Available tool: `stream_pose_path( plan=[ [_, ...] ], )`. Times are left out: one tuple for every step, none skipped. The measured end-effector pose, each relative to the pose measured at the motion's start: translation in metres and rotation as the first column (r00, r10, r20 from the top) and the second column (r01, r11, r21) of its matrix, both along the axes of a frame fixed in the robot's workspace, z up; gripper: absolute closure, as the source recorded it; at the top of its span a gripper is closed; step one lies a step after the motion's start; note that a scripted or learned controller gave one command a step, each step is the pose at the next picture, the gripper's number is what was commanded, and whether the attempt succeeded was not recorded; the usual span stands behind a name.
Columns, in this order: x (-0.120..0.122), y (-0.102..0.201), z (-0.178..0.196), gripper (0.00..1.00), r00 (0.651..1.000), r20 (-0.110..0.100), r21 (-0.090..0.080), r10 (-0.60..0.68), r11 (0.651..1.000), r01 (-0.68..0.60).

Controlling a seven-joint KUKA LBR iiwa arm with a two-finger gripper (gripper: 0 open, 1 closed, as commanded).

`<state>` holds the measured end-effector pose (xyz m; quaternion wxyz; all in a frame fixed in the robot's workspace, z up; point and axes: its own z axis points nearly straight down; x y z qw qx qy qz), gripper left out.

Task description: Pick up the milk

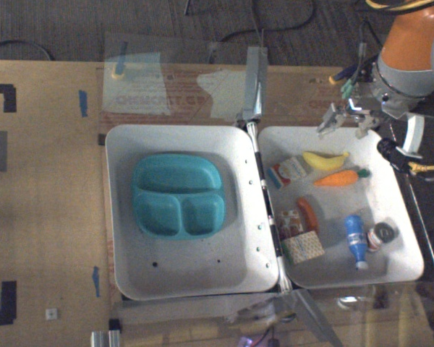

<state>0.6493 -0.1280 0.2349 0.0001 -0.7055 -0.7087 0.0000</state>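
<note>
Step in hand: approach, as you may judge it; nothing is lifted and the milk is untouched.
Pincer: gripper hangs over the far rim of the right bin, fingers spread apart, nothing between them, touching nothing you can see.
Milk: likely the small carton with a red end, lying on its side in the right bin's far left corner, just beside the banana. You cannot read its label.
Neighbours: carrot near the banana; blue bottle well apart, toward the near side.
Left bin: holds a teal divided tray.
Next move calls for: carrying the gripper left and toward you, then down, with its fingers straddling the carton clear of the banana.
</note>
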Motion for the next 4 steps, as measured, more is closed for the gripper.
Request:
stream_pose_path(
  plan=[
    [-0.015,-0.008,0.177,0.0,0.997,0.004,-0.003,0.081,0.997,-0.081],
    [-0.112,-0.026,0.201,0.0,0.998,0.001,-0.001,0.065,0.998,-0.065],
    [-0.169,-0.034,0.2,0.0,0.993,-0.001,-0.001,-0.122,0.993,0.122],
    [-0.169,-0.073,0.124,0.0,0.956,0.0,0.0,-0.294,0.956,0.294]
  ],
)
